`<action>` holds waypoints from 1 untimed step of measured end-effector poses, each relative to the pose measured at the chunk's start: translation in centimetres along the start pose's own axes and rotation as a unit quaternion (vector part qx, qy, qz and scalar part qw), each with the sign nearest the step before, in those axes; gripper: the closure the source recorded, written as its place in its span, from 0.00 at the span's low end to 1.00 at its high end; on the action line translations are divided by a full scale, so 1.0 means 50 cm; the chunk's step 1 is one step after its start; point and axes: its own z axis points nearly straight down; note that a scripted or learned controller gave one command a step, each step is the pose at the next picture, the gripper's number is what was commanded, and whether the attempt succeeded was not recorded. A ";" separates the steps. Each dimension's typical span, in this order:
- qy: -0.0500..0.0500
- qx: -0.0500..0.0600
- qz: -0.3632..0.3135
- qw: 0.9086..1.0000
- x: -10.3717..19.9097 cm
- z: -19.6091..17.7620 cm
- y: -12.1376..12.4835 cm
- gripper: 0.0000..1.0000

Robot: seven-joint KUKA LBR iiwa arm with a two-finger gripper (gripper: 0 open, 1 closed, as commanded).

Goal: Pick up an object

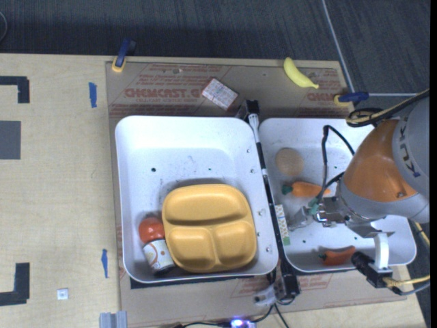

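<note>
My gripper is down inside the right bin, near its middle, under the arm's orange band. An orange carrot-shaped object lies just above the gripper, partly hidden by the wrist. A beige round object rests farther back in the same bin. A red-orange elongated object lies near the bin's front wall, below the gripper. In the left bin sits a yellow compartment tray, with a red ball and a white can at its left side.
A yellow banana and a small patterned box lie on the cardboard behind the bins. Blue clamps hold the cardboard's corners. A black divider runs between the bins. Cables loop off the arm at the right.
</note>
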 end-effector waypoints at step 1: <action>0.000 0.000 0.000 1.000 -0.005 0.000 0.000 0.00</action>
